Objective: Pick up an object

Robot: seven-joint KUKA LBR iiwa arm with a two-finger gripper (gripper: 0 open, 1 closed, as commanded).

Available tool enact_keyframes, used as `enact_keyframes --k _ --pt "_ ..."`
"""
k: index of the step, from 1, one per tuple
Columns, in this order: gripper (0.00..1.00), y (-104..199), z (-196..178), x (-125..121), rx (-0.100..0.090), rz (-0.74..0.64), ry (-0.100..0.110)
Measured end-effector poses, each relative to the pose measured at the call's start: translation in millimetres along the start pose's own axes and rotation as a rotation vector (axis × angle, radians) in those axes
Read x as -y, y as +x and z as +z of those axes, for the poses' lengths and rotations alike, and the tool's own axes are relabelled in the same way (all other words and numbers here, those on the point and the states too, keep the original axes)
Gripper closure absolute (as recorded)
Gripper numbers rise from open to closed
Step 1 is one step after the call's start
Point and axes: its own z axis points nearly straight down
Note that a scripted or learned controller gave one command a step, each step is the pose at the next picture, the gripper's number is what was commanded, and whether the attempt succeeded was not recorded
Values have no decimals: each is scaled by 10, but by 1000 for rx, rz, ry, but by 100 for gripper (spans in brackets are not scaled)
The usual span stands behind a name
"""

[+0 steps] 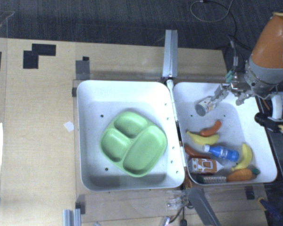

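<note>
My gripper [203, 108] hangs over the back left part of the right bin [262, 131], with nothing seen in it. Below it in that bin lie a red-orange chili [211, 128] on a yellow banana [201, 137], a blue bottle [223, 153], a second banana [245, 155], an orange carrot [240, 174] and a small brown-and-white carton [203, 165]. These objects crowd the bin's front half, apart from the gripper.
The left bin [92, 102] holds a green divided plate [133, 142]. A metal post [170, 55] stands behind the wall between the bins. Cables [273, 121] hang at the right bin's outer edge.
</note>
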Motion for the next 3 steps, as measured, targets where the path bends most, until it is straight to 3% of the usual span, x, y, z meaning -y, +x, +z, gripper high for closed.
enact_keyframes --k 1,2,3 --pt "0 9 1178 -286 1 -231 -6" --pt "0 245 1006 -197 0 -532 -3" --pt "100 254 916 -222 1 -534 -7"
